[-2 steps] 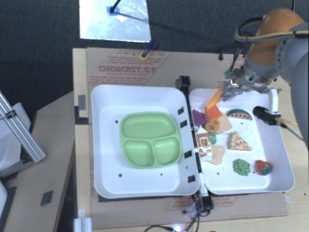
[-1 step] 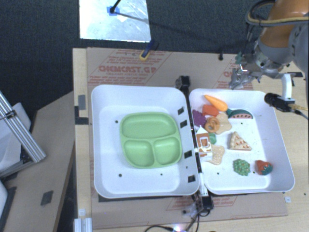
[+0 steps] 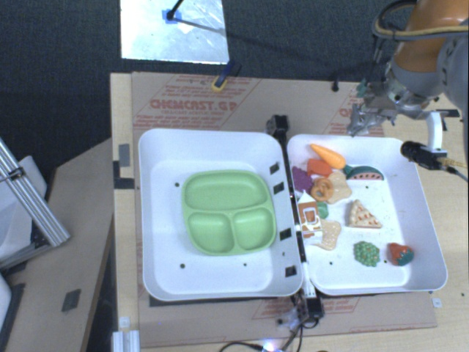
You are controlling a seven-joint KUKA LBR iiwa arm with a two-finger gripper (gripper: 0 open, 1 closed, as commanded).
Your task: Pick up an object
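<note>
The right bin [image 3: 421, 196] holds several toy foods: an orange carrot [image 3: 327, 155], a watermelon slice [image 3: 365, 172], a pretzel [image 3: 323, 189], a pizza slice [image 3: 363, 215], green broccoli [image 3: 366, 253] and a strawberry [image 3: 401, 254]. A purple piece [image 3: 301, 177] lies by the divider. My gripper [image 3: 364, 123] hangs above the back edge of the right bin, clear of all the toys. Nothing shows between its fingers.
In the left bin [image 3: 157, 160] sits a green three-compartment plate [image 3: 225, 211]. A cookie-like piece [image 3: 329, 234] and a small carton [image 3: 308, 213] lie near the divider in the right bin. A silvery sheet [image 3: 174, 20] lies behind the bench.
</note>
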